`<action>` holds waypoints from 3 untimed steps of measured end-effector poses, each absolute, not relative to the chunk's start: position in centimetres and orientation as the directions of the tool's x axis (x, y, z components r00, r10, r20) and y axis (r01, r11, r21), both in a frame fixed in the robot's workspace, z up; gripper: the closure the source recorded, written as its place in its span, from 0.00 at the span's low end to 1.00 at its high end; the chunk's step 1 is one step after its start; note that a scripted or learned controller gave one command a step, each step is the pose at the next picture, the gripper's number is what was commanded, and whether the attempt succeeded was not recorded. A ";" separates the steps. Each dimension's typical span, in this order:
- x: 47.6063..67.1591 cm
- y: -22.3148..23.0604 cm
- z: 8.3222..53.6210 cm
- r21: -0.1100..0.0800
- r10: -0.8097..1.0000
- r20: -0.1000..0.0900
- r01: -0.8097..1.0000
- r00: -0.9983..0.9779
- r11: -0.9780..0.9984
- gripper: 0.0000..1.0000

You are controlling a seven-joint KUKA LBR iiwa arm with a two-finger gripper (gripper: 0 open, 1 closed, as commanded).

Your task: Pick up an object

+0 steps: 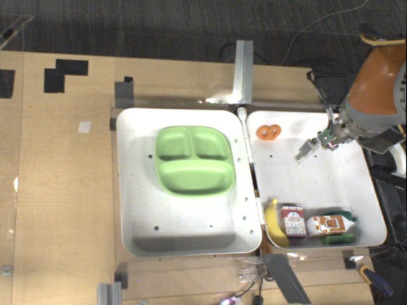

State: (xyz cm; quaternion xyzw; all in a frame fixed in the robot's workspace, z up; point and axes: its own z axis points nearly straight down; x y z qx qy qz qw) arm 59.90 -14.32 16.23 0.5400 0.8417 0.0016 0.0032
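While the grey arm reaches in from the right, we see its hand (310, 149) hovering over the bare far part of the right white bin (375, 196); we cannot tell its state. Nothing is lifted yet. An orange pretzel-shaped toy (268, 132) lies at the far left corner; a yellow banana (272, 224) and small cartons (292, 221) line the near wall. A green divided plate (193, 159) sits in the left bin (137, 170). We judge picking remains.

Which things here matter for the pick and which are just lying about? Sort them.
For the pick: hand; pretzel; banana; red carton; orange-and-white carton; green item.
Lying about: green divided plate; left bin.
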 end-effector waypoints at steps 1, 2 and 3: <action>63.8 -15.3 25.3 0.007 0.924 -0.005 0.924 -0.382 0.383 0.00; 59.1 -19.4 27.2 0.006 0.918 -0.005 0.918 -0.397 0.397 0.00; 51.9 -17.5 24.5 0.004 0.885 -0.003 0.885 -0.465 0.465 0.00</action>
